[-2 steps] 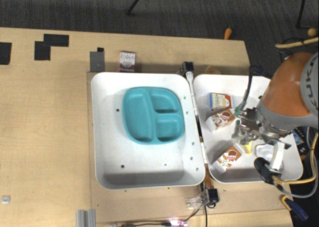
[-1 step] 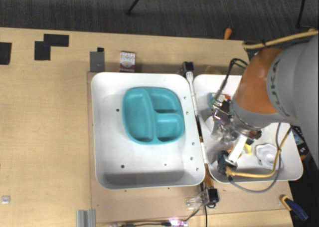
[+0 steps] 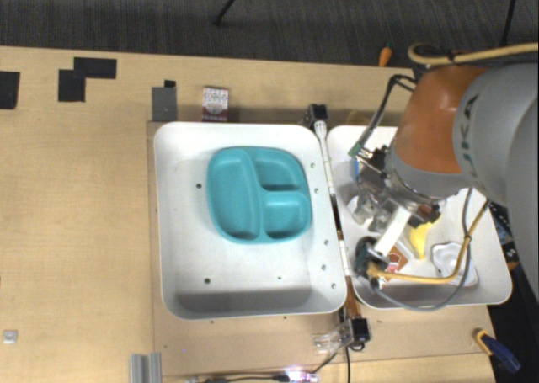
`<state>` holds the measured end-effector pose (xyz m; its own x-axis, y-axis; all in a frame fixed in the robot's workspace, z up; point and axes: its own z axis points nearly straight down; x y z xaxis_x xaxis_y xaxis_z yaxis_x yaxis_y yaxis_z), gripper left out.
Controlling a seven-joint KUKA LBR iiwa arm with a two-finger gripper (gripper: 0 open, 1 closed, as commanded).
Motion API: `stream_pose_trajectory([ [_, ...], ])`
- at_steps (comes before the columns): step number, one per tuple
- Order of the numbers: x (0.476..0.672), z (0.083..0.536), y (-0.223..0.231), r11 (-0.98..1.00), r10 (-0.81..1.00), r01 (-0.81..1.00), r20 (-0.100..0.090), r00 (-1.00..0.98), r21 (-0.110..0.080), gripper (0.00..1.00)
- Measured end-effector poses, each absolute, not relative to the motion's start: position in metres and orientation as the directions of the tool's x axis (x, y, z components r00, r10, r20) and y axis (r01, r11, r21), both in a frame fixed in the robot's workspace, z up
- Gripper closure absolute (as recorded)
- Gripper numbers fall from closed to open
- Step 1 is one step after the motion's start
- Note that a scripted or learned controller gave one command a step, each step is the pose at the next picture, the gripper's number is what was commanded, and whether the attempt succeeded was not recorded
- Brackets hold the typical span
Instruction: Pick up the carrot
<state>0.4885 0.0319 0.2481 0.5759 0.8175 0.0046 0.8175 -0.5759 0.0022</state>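
Currently, the grey arm with the orange band (image 3: 438, 133) is reaching in from the right and hanging over the right-hand shallow white bin (image 3: 497, 284). Its gripper (image 3: 368, 211) is hovering low near that bin's left wall. Whether it is open, closed or holding anything cannot be told, as the wrist is covering it. The carrot cannot be picked out with certainty, since the arm is hiding much of the bin. A small yellow piece (image 3: 418, 240) and a pale crumpled item (image 3: 445, 253) are lying just right of the gripper. In the left-hand white bin (image 3: 181, 280), a teal divided plastic plate (image 3: 257, 194) is sitting alone on the tan wooden tabletop (image 3: 76, 230).
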Motion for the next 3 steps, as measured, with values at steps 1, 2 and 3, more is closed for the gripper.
stream_pose_trajectory([
  [1,0.489,0.334,-0.031,-0.312,0.950,0.950,0.001,0.312,0.008,1.00],
  [2,0.488,0.352,-0.105,-0.685,0.728,0.728,0.002,0.685,0.005,1.00],
  [3,0.529,0.282,-0.169,-0.872,0.490,0.490,-0.002,0.872,0.000,1.00],
])
